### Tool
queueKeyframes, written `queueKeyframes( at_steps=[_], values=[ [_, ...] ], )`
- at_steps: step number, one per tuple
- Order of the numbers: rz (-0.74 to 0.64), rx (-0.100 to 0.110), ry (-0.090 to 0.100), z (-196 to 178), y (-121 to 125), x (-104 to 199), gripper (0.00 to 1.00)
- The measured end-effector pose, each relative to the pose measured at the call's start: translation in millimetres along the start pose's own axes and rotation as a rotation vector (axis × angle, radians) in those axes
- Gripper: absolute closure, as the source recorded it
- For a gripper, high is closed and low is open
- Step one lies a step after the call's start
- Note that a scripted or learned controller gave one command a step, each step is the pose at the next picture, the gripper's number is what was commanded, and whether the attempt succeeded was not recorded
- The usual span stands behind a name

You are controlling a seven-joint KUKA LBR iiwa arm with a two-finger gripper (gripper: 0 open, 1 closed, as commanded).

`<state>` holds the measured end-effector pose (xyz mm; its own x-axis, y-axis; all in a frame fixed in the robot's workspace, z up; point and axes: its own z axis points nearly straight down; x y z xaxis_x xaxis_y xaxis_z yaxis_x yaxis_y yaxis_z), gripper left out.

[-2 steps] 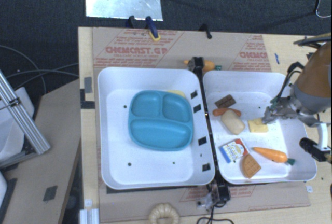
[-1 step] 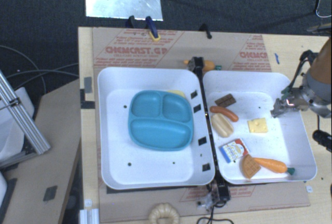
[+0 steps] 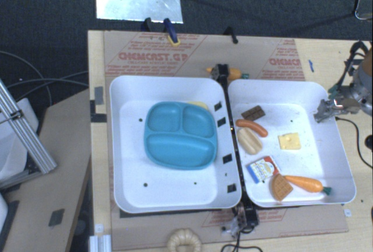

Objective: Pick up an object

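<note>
White right bin [image 3: 326, 128] holds every toy food untouched; nothing is lifted yet. My gripper [image 3: 327, 108] sits at its 3 o'clock rim, grip unreadable from here. Nearest candidate, I judge: the cheese [image 3: 289, 141], mid-bin.

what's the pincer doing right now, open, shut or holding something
Pincer: cannot be told; it sits at the right bin's right rim, nothing seen held.

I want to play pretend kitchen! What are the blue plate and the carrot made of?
The blue plate looks like smooth plastic: one even colour, rounded moulded compartments, a soft sheen. The carrot is probably toy plastic too, given its uniform orange body and neat green tip, though rubber is possible.
</note>
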<state>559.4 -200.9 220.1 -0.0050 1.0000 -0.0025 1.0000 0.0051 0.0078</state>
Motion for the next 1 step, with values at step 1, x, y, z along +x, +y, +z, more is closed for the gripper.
queueKeyframes(
  at_steps=[1],
  values=[
    [-0.003, 0.007, 0.003, -6.4, -20.9, 41.8, 1.00]
  ],
)
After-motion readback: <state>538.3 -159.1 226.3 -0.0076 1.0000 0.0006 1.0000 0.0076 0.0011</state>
